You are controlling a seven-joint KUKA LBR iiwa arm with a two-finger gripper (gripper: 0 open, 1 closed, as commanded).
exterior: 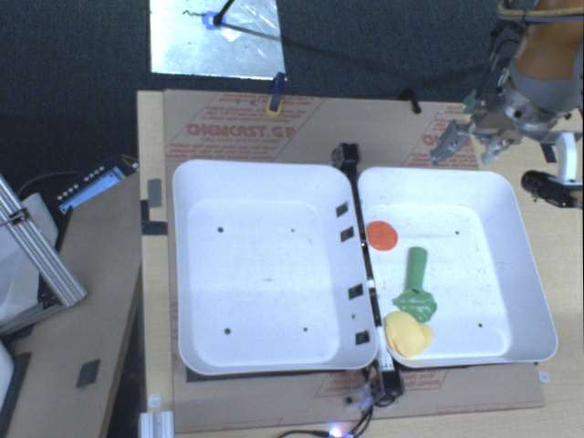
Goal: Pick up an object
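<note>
Above the far right corner of the right bin (525, 245), in the camera view, the arm (547, 53) comes in from the upper right, its orange band sitting just over the grey wrist. Its pincer (465, 144) hangs past the bin's far rim, over the cardboard sheet (242, 128) that underlies both bins on the tabletop (100, 272). Whether the pincer is spread or closed cannot be told from this angle, and nothing can be made out in it. Three things lie in the right bin, all toward its left side. An orange disc (381, 235) lies flat near the divide between the bins. Just nearer the camera a green toy (417, 286) stretches from a slim stem at the far end to a broad, ruffled base at the near end. A yellow lump (408, 334) sits touching that base, close to the bin's near left corner. All three are well apart from the pincer. The left bin (192, 272) stands beside the right one, joined to it by dark clips (347, 234) along the shared edge. Beyond the cardboard a shiny metal plate (217, 26) lies on the dark floor, and a yellow and blue clamp (276, 97) grips the sheet's far edge.
</note>
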